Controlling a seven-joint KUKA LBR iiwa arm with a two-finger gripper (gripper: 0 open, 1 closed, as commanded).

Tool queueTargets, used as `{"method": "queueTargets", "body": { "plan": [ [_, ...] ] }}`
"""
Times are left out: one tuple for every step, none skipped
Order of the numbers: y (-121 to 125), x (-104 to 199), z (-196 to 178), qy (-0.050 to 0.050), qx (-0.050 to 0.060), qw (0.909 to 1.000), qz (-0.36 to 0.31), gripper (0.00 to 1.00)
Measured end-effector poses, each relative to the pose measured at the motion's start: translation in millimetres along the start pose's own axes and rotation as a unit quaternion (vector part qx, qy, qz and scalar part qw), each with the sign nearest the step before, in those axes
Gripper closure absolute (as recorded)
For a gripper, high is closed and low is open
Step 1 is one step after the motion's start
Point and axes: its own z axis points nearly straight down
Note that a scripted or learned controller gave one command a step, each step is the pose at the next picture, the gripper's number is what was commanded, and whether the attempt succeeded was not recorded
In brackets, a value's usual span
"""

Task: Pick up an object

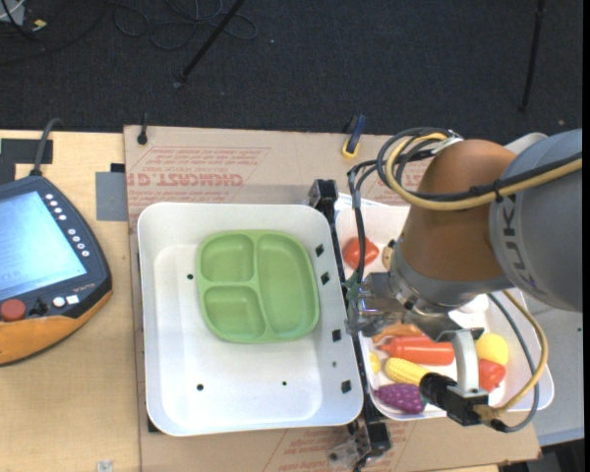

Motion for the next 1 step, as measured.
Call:
{"method": "queueTargets", "body": {
  "plan": [
    [4.0, -0.6, 19.5, -0.001, 0.001, 1.0, 0.001, 1.0]
  ]
}}
